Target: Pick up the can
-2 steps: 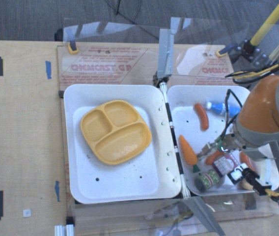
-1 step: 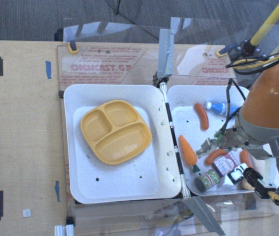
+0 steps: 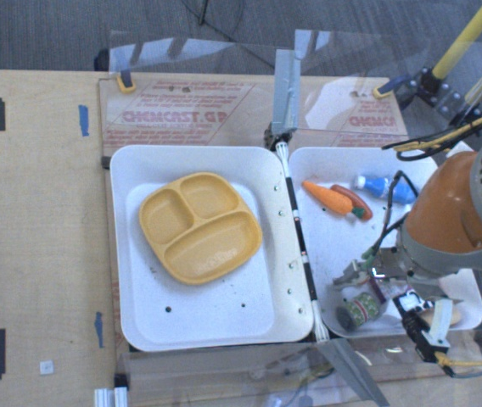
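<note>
The can (image 3: 357, 310) is small, with a dark green label and a pale end, and lies on its side near the front left corner of the right bin (image 3: 330, 227). My gripper (image 3: 367, 278) hangs just above and behind it, close to the can's upper side. The wrist and its orange band (image 3: 451, 214) cover the bin's right part. I cannot make out whether the can sits between the jaws or only beside them.
An orange toy carrot (image 3: 334, 198) and a blue bottle (image 3: 385, 186) lie at the back of the right bin. The left bin (image 3: 139, 312) bears a yellow divided plate (image 3: 200, 227). A raised divider runs between the bins. Cables trail at the right.
</note>
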`<action>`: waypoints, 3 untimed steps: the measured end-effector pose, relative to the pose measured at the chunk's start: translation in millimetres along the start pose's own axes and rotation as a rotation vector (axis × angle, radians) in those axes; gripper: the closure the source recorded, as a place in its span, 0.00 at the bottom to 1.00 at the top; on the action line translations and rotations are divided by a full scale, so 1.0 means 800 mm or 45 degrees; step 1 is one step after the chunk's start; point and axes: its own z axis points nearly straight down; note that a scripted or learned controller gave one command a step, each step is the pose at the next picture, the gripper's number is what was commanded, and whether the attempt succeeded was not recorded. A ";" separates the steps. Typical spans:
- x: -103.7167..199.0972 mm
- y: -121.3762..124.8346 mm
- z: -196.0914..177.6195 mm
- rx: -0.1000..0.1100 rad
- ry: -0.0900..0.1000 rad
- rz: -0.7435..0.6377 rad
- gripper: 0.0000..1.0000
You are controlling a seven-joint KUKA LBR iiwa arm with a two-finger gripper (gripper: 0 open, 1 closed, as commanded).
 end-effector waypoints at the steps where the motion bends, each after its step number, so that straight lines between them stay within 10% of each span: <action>1: 0.000 0.000 0.000 -0.001 0.000 0.000 0.00; 2: 0.000 0.002 -0.010 -0.002 0.001 0.000 1.00; 3: 0.000 0.001 -0.009 0.002 0.002 0.001 0.00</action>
